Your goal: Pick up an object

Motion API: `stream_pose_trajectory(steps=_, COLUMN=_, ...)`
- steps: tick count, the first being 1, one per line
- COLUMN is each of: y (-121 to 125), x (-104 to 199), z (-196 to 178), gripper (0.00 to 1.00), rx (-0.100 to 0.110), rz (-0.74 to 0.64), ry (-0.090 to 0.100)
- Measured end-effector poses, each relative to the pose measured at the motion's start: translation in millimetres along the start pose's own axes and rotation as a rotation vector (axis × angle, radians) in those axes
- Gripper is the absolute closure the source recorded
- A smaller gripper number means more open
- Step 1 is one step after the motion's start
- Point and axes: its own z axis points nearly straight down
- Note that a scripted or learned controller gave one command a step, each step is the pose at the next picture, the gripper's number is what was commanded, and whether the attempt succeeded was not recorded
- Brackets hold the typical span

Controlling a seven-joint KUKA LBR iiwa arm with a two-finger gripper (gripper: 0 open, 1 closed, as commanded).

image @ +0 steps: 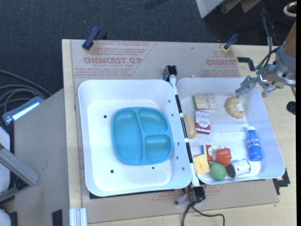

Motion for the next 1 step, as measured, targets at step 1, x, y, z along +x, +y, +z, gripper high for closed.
stream_pose_trajectory(steps=1, y=43.5, x=-0.6, z=119.0, gripper=0.00, rx=0.008, rz=-0.003, ry=0.012)
